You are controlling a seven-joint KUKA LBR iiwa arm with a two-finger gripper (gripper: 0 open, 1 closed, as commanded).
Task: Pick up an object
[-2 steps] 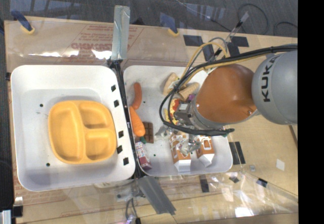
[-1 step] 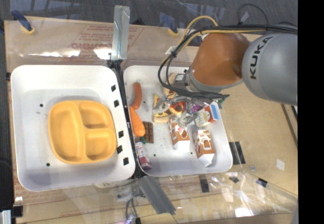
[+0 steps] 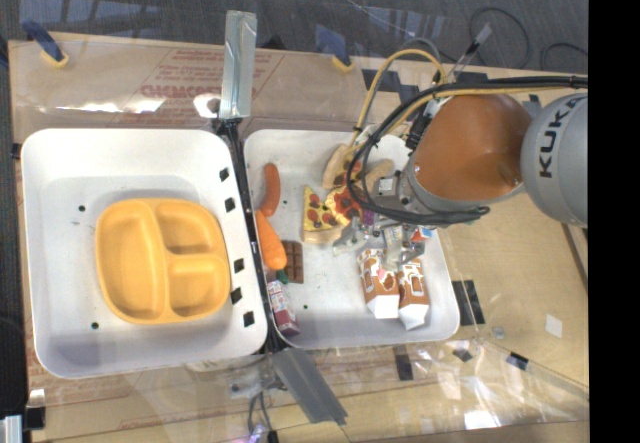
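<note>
My gripper (image 3: 385, 231) hangs low over the middle of the right bin (image 3: 330, 326), under the orange wrist band. Its tips sit just above two brown-and-white cartons (image 3: 394, 289) lying side by side at the bin's front right. A pizza slice (image 3: 322, 212) lies just left of the gripper, touching or nearly touching it. Further left along the bin's wall lie a sausage (image 3: 270, 186), a carrot (image 3: 271, 241), a small brown bar (image 3: 292, 261) and a dark red can (image 3: 282, 308). The arm hides part of a pale item (image 3: 340, 163) at the bin's back.
The left bin (image 3: 50, 171) holds a yellow divided plate (image 3: 160, 258). A black divider (image 3: 243, 231) runs between the bins. Yellow and black cables (image 3: 400, 91) loop behind the wrist over the right bin's back edge.
</note>
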